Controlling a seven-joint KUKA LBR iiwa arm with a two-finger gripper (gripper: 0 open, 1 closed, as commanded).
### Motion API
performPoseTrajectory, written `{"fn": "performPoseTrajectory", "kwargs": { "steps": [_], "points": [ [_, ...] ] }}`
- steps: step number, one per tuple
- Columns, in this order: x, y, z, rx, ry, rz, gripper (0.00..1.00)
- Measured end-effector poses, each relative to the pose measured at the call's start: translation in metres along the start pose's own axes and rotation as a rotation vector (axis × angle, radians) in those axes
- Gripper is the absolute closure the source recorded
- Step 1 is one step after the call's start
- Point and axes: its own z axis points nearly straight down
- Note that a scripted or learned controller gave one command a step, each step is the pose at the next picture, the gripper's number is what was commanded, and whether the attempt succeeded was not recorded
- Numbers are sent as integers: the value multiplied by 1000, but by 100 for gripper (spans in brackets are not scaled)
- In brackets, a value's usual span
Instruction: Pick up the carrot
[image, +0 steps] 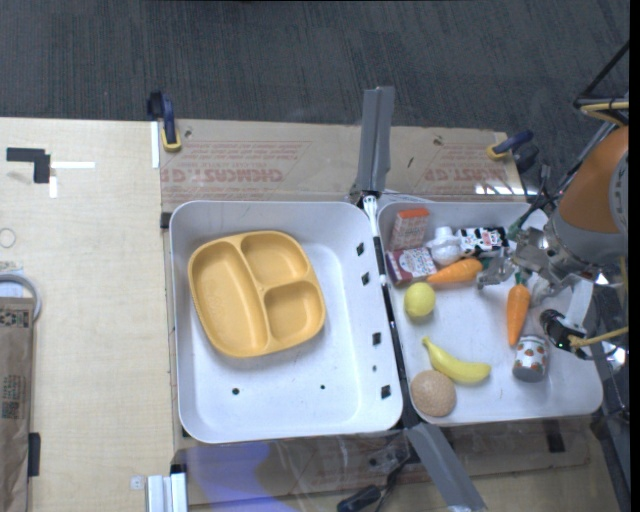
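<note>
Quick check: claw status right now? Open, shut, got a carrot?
Claw: cannot be told; it sits in the right bin between two carrots, neither visibly gripped.

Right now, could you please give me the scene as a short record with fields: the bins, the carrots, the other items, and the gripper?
left bin: holds a yellow divided plate
right bin: holds two carrots, a lemon, a banana, a round brown item, a red packet, a small black-and-white toy and a small can
first carrot: lies roughly level, beside the packet
second carrot: lies roughly upright in the view, near the gripper
gripper: low over the right bin, between the two carrots; grasp not visible
</note>
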Motion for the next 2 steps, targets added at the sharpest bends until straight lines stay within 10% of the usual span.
{"fn": "performPoseTrajectory", "kwargs": {
  "steps": [1, 2],
  "points": [
    [-23, -50, -61, -3, -17, -173, 0],
    [-8, -25, 1, -2, -4, -38, 0]
  ]
}}
